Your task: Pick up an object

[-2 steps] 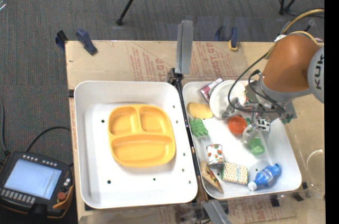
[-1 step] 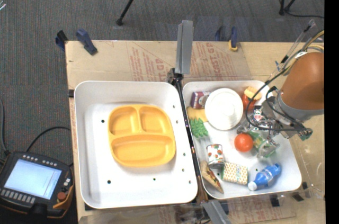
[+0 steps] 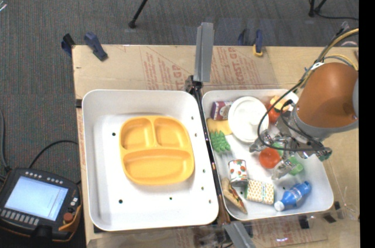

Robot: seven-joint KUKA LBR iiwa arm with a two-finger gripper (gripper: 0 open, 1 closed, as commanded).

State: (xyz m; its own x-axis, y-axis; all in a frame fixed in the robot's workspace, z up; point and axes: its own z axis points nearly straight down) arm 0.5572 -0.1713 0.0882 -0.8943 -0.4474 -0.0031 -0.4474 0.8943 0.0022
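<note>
Camera view — gripper [image 3: 280, 154] low in right bin [image 3: 326, 182] | over orange-red object [image 3: 269, 158] | finger state: cannot tell

Two white bins side by side on the bench. Left bin [image 3: 94, 124]: yellow divided tray [image 3: 157, 149], flat, roughly centred. Right bin [image 3: 325, 182], cluttered: white round lid [image 3: 246, 118] at 11 o'clock, small can [image 3: 221, 109] just left of it, green toy [image 3: 220, 141] below, printed cup [image 3: 238, 171], patterned pouch [image 3: 260, 191], pizza slice toy [image 3: 235, 196] at 7, blue bottle [image 3: 294, 196] at 5. Arm's orange band [image 3: 329, 94] at 3 o'clock; gripper [image 3: 280, 153] hangs low over a red round object [image 3: 270, 158], mid-bin. Finger state not readable.
</note>
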